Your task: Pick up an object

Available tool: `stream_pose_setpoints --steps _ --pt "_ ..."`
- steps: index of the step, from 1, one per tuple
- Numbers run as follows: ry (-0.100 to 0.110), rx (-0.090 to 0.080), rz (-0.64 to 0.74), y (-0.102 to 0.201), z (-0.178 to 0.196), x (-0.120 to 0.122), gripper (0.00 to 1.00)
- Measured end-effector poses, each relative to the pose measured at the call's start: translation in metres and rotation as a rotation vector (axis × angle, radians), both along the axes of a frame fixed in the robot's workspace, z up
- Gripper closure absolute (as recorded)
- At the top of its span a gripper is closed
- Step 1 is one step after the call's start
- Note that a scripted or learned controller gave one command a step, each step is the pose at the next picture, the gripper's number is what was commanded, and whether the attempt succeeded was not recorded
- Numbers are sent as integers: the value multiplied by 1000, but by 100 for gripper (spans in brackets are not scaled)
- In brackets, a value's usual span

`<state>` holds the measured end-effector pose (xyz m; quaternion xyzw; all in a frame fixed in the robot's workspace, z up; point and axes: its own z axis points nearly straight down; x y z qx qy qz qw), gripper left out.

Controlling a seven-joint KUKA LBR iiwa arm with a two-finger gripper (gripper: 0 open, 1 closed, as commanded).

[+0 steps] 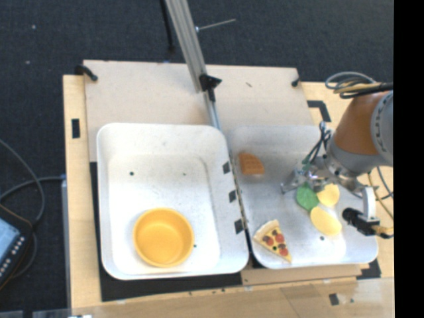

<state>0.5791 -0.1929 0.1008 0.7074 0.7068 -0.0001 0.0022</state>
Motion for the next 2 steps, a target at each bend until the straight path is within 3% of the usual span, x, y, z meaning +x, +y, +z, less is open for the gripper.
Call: stream_pose_setpoints --steps 1,2 --pt "-6 0 -4 -1 13 1 100" --pt "-4 1 1 3 66 -5 100"
